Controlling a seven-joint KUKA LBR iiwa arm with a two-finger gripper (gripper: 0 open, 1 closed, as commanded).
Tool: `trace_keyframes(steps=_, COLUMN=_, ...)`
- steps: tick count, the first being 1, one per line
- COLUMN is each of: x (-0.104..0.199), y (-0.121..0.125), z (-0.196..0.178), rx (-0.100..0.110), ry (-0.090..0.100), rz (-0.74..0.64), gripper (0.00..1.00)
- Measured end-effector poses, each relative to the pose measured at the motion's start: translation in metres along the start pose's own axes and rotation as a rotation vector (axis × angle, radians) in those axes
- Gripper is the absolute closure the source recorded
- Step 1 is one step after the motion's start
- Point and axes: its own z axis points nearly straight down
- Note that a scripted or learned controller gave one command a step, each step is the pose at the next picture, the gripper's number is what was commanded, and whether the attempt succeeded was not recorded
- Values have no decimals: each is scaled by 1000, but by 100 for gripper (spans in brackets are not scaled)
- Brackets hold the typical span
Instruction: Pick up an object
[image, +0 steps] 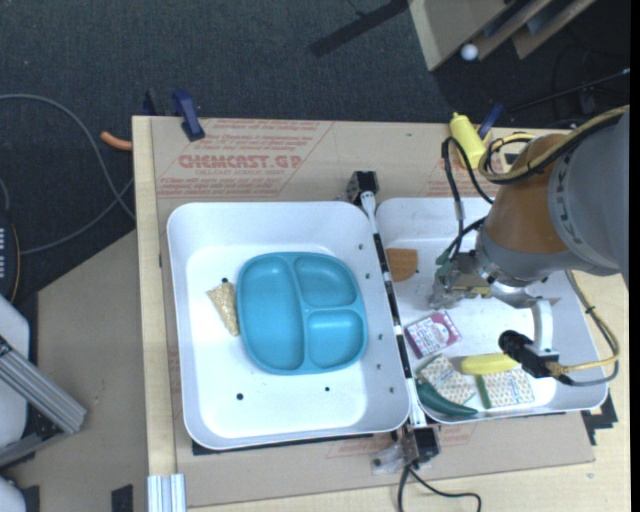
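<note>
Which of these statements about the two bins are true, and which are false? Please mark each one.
1. A blue divided plate lies in the left bin. True.
2. The plate has two compartments. False: it has three.
3. A tan sponge-like piece lies beside the plate's left edge, inside the same bin. True.
4. The arm reaches over the left bin. False: it is over the right bin, with its hand low among the things there.
5. A small pink packet lies in the right bin. True.
6. The yellow object in the right bin rests on the blue plate. False: it lies in the right bin, near its front edge.
</note>
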Motion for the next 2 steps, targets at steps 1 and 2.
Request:
trace_keyframes(steps=1, x=-76, y=10, z=-118, rx=-3, ry=-3, rz=0, gripper=100)
trace_keyframes(steps=2, x=20, y=18, z=-127, rx=0, ry=0, rz=-2, gripper=100)
